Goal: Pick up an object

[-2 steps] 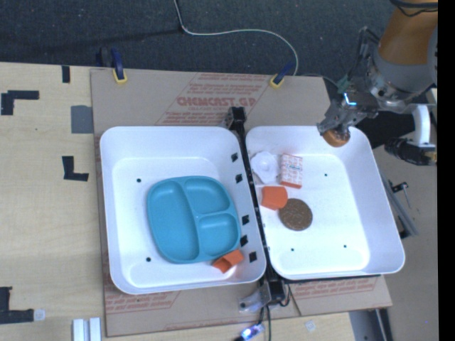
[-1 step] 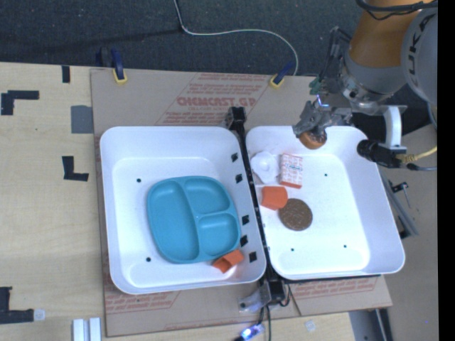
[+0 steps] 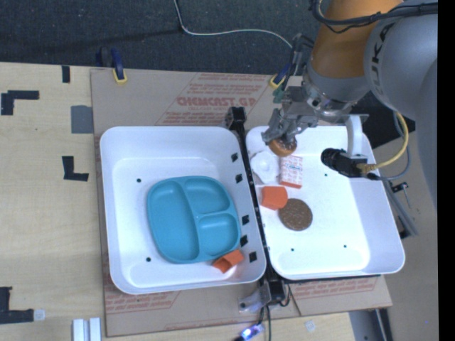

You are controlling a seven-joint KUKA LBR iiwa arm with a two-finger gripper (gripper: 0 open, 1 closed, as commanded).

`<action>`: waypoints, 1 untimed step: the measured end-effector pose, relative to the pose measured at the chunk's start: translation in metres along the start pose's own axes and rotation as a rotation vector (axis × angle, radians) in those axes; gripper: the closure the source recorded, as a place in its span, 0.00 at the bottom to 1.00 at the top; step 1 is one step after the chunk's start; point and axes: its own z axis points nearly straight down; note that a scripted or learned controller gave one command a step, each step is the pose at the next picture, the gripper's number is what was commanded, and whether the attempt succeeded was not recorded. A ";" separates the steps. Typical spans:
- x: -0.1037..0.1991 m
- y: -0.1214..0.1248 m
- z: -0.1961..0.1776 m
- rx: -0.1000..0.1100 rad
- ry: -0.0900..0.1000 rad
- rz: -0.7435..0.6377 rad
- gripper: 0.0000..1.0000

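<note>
fingers (image 3: 273, 134) drawn in on a small orange-brown lump (image 3: 284, 148), which sits between the two tips. gripper (image 3: 283, 141) points down over the far left corner of the right bin (image 3: 355, 251), close to the seam where the two bins meet. cannot tell from this slant whether the lump touches the bin floor or hangs just clear of it. arm (image 3: 348, 41) reaches in from the right, orange band above the wrist, grey link beyond it. noted on the floor of the same bin: white round piece (image 3: 263, 166) just beside the lump, on the seam side; small white packet (image 3: 291, 171) with red print lying flat, just on the near side of the lump; orange block (image 3: 274, 197) further toward the camera, by the left wall; brown disc (image 3: 296, 215) at the block's right corner, touching it or nearly so. left bin (image 3: 121, 190): teal divided plate (image 3: 193, 217) with three compartments, lying flat in the middle; orange piece (image 3: 227, 261) at the near right corner, just off the plate's rim. both bins rest on a cardboard sheet (image 3: 206, 98) with red print, laid on the pale bench (image 3: 43, 190).
</note>
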 end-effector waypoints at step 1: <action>0.052 0.010 0.018 0.000 0.000 0.000 1.00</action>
